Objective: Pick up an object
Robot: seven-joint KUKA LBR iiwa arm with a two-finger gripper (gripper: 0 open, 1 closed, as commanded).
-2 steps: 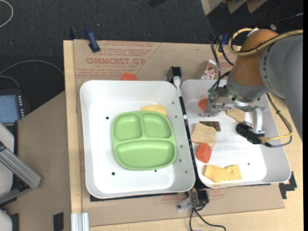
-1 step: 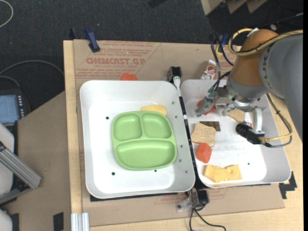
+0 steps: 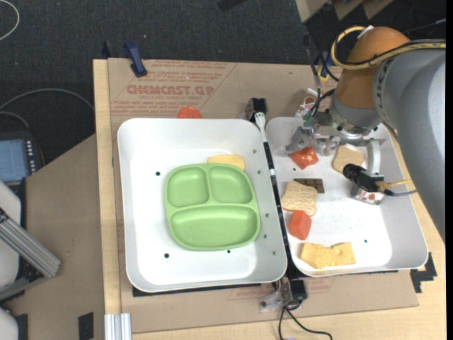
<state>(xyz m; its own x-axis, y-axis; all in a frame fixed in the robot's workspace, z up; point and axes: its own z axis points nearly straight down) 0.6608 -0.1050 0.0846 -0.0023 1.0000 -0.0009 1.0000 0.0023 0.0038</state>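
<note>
My gripper [image 3: 311, 146] hangs low over the far left corner of the right bin [image 3: 386, 243]. A small red piece [image 3: 306, 158] lies directly under its tip, touching or nearly touching it; I cannot tell if it is gripped. A pale beige piece [image 3: 344, 159] lies just right of the gripper. Nearer the front of this bin are a tan bread slice [image 3: 299, 197] on a brown piece [image 3: 313, 185], an orange-red block [image 3: 299, 224] and yellow cracker pieces [image 3: 327, 254].
The left bin [image 3: 141, 211] holds a green divided plate [image 3: 211, 206] with a yellow piece [image 3: 226, 161] behind it. The grey arm [image 3: 417, 112] covers the right bin's far right side. An orange disc [image 3: 189, 112] lies on the cardboard behind the left bin.
</note>
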